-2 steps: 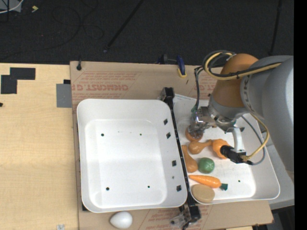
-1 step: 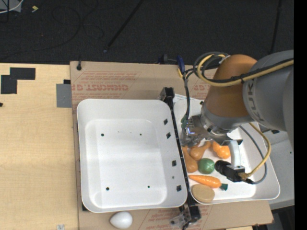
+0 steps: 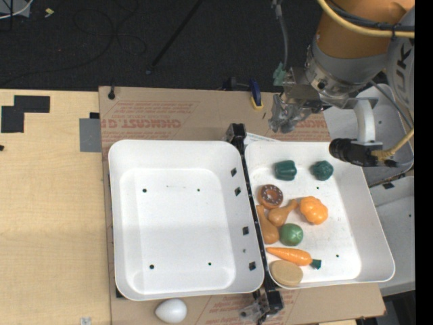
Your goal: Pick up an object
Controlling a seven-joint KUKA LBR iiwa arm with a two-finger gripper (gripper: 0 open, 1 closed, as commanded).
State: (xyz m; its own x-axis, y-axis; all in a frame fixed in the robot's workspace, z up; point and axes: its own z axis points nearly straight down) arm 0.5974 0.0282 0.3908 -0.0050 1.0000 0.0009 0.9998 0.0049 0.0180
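Note:
My gripper (image 3: 284, 119) hangs above the far edge of the right bin (image 3: 369, 249), with nothing visibly in it. The bin holds several toy foods. Two dark green pieces (image 3: 285, 170) (image 3: 322, 170) lie nearest the gripper, just in front of it. Further forward are a brown doughnut (image 3: 272, 195), an orange pepper (image 3: 313, 210), a tan squash (image 3: 281, 214), a green ball (image 3: 291, 233), a carrot (image 3: 291, 254) and a beige disc (image 3: 286, 273) in the front left corner.
The left bin (image 3: 118, 161) adjoins the right one along a black clipped divider (image 3: 247, 208). A white egg (image 3: 170, 310) lies on the cardboard in front of the left bin. A black cylinder (image 3: 352, 152) on the arm overhangs the right bin's far right corner.

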